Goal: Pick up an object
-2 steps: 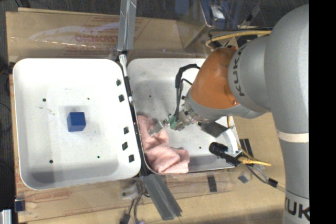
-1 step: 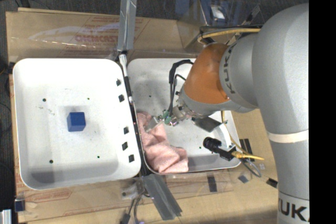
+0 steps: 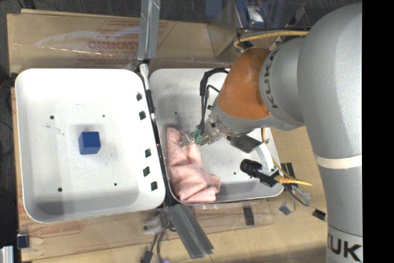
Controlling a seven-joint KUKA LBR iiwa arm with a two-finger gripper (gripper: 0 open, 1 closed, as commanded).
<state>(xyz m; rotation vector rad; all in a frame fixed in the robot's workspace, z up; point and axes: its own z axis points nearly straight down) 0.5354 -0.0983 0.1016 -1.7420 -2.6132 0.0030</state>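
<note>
Pinching a raised fold, not flat fabric, should lift the crumpled pink cloth (image 3: 188,166) lying against the left wall of the shallow white bin (image 3: 178,89) nearer the arm. The tool (image 3: 198,136) hovers at its upper edge; open or closed, I cannot tell.

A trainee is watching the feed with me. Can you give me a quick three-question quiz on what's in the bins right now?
1. True or false: the blue cube lies in the left bin of the view.
2. What lies in the right bin? A) a pink cloth B) a green ball C) a yellow cup
3. Which object is nearer the gripper?

Key: 1 true. 2 A. 3 the pink cloth; the gripper is at its far end.
</note>
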